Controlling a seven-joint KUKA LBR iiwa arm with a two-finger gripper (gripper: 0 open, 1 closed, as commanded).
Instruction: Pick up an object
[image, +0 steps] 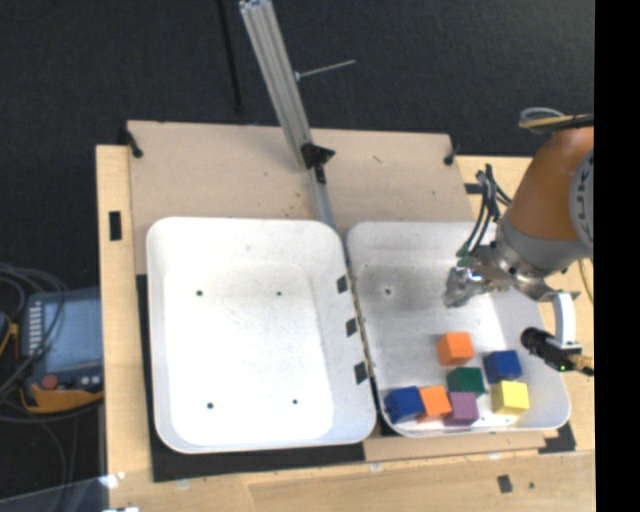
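Orange block (455, 347) is sitting in the right bin (400, 260), apart from the other blocks clustering along the near wall. Gripper (460, 288) is hovering just above it, holding nothing; finger state indeterminable. Approach step, judging; next calls for descending onto the block.

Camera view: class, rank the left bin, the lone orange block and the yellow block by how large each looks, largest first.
1. The left bin, far the largest.
2. The lone orange block and the yellow block look about alike; the slanted view makes ranking them unsure.
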